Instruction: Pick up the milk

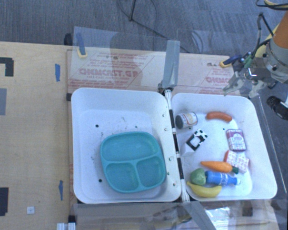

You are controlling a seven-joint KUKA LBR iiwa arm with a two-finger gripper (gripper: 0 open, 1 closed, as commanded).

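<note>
Milk (236, 139) in right bin (well below gripper (241, 87)).

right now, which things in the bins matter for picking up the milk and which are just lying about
For the job: black-and-white milk carton in the right bin; pincer above that bin's far edge.

Lying about: can, sausage, purple carton, pink box, carrot, blue bottle, green vegetable, banana, teal plate in the left bin.

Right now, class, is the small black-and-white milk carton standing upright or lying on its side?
Lying on its side: the black-and-white milk carton rests flat on the right white bin's floor, its patterned face upward.
</note>
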